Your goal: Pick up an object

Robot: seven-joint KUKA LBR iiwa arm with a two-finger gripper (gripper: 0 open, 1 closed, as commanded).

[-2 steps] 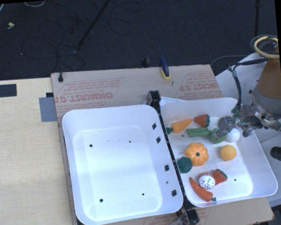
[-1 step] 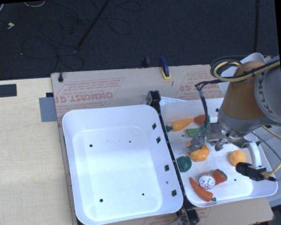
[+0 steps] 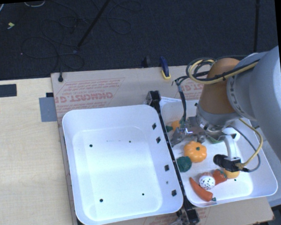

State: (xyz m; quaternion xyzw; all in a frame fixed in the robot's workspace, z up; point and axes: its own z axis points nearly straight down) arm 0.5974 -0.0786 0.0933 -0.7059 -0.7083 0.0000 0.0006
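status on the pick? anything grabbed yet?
Done: the arm is lowered into the right bin. In hand: nothing visibly; the tool sits beside the orange pumpkin toy. Left: grasping and lifting; the pumpkin, green toy and spotted white ball lie in the bin.

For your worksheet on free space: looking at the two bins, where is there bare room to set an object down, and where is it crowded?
The left bin offers a bare white floor from wall to wall. The right bin is crowded: the orange pumpkin, green object, spotted white ball and red pepper cluster under the arm. Only its near-right corner is bare.
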